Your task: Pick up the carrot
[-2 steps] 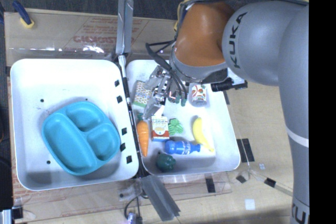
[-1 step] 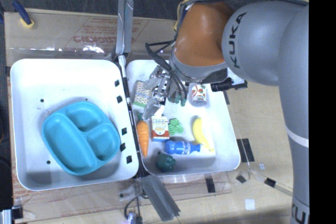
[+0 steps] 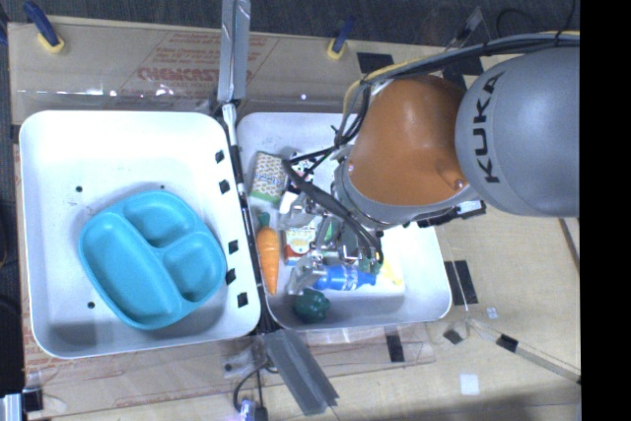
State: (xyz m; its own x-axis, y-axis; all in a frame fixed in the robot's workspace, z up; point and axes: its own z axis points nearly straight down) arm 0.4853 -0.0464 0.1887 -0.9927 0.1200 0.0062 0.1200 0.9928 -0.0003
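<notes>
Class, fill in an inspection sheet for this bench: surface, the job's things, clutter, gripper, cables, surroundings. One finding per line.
Surface: two white bins side by side, left bin and right bin, on a bench.
Job's things: carrot lies in the right bin against its left wall, apart from the gripper.
Clutter: blue divided tray in the left bin; patterned box, blue bottle and dark green item in the right bin.
Gripper: gripper low over the right bin's clutter.
Cables: black cables run over the arm.
Surroundings: blue clamps on the bench's far edge.
</notes>
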